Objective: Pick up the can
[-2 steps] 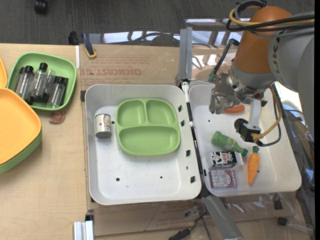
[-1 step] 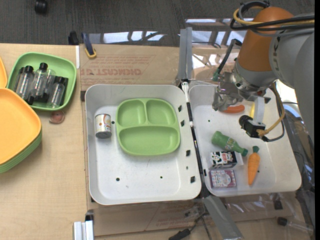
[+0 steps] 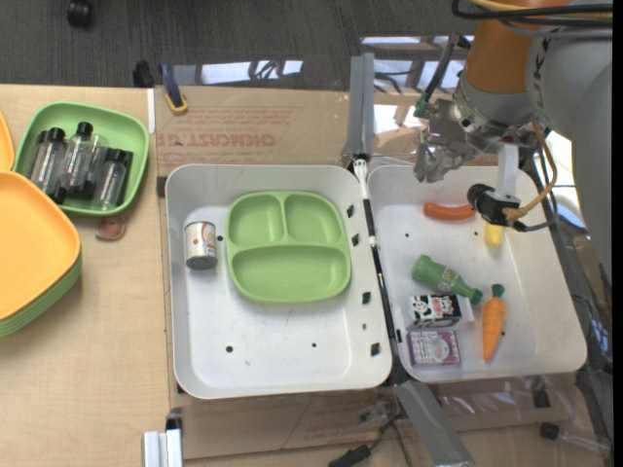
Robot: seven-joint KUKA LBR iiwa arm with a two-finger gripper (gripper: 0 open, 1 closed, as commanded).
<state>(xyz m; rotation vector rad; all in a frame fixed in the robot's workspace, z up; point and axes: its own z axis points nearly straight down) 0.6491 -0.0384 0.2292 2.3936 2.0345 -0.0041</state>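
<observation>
- Can: small cylinder, lying on its side in the left bin, near that bin's left wall. Silvery metal end faces the camera side; pale label with a reddish-orange patch on the body. It sits just beside the left edge of the green tray, apart from it by a narrow gap.
- Green tray: three-compartment divided plate, light green, flat on the left bin's floor, toward the upper middle.
- Right bin: holds an orange-red sausage shape near the top, a yellow piece just right of it, a green bottle lying tilted in the middle, a black-and-white carton below the bottle, a pink-labelled packet below that, and a carrot at the right, pointing downward.
- Gripper: hangs over the upper left corner of the right bin, well apart from the can. Whether the jaws are wide or narrow I cannot tell.
- Surface, left of the bins: green dish holding several dark-capped clear bottles; stack of orange plates at the left edge.
</observation>
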